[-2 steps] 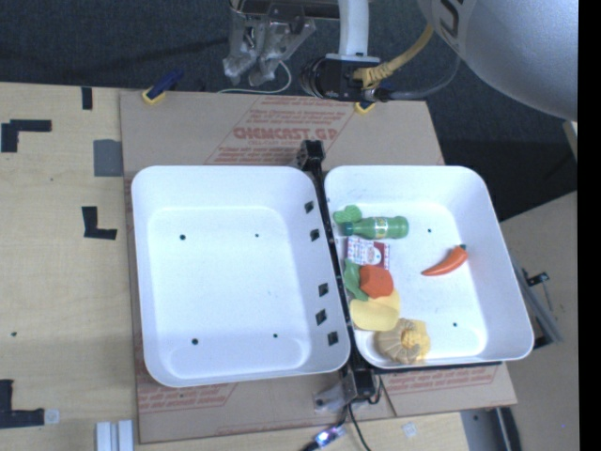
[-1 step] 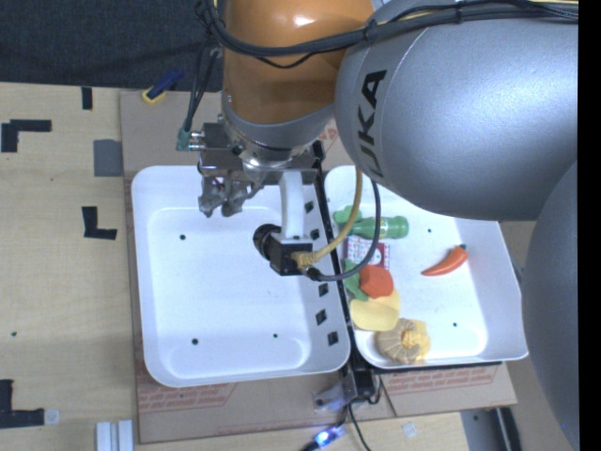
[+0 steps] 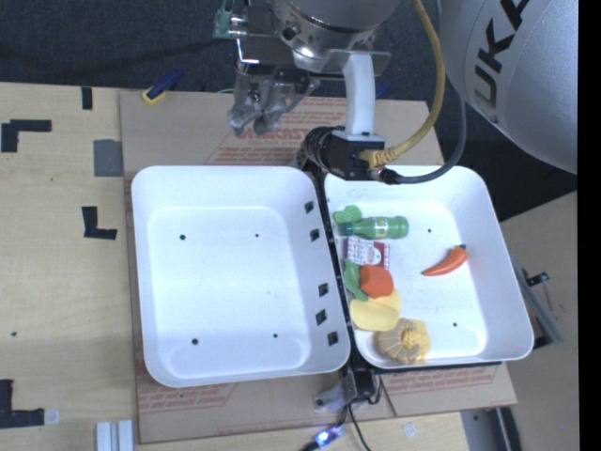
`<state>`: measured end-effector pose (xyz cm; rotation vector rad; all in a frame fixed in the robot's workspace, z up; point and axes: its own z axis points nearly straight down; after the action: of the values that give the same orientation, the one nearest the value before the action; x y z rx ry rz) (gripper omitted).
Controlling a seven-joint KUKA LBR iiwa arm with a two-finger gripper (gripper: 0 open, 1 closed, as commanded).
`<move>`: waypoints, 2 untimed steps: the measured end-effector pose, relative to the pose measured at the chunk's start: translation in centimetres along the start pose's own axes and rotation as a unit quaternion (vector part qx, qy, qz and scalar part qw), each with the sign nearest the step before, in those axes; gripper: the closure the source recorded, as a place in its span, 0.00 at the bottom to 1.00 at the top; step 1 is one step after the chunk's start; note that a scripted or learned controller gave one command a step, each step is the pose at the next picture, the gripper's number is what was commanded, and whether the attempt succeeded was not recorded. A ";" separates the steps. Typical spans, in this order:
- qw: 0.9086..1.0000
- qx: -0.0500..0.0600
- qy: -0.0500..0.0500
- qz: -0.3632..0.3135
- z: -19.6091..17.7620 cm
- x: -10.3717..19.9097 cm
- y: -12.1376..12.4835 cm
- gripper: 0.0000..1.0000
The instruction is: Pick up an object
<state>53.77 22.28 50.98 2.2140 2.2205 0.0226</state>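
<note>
Wooden tabletop [image 3: 56, 252] carries two white bins; the end effector [image 3: 258, 111] hovers beyond them, fingers nearly closed and holding nothing, while the green bottle [image 3: 376, 226] lies below-right in the right bin [image 3: 488, 252].

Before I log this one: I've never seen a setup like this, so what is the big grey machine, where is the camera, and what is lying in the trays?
The picture comes from one fixed camera above the bench, looking down at a slant. The large grey shape at the top right is a KUKA robot arm, reaching in from the right. Its tool, a two-finger gripper, hangs above the brown board behind the bins, with nothing between its fingers.

Two shallow white bins sit side by side. The left bin and the right bin meet in the middle. In the right bin, along its left wall, lie a green bottle, a small red-and-white packet, an orange-red piece, a yellow piece and a tan crinkled lump. A red chili pepper lies apart, further right.
</note>
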 end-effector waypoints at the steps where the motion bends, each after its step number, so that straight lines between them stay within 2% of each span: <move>1: 1.000 0.006 -0.003 0.000 -2.7 0.9 -0.5 1.00; 2: 1.000 0.009 -0.004 0.001 -2.5 -1.2 -4.4 1.00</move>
<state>49.29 21.02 53.44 2.2211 2.2246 -0.0055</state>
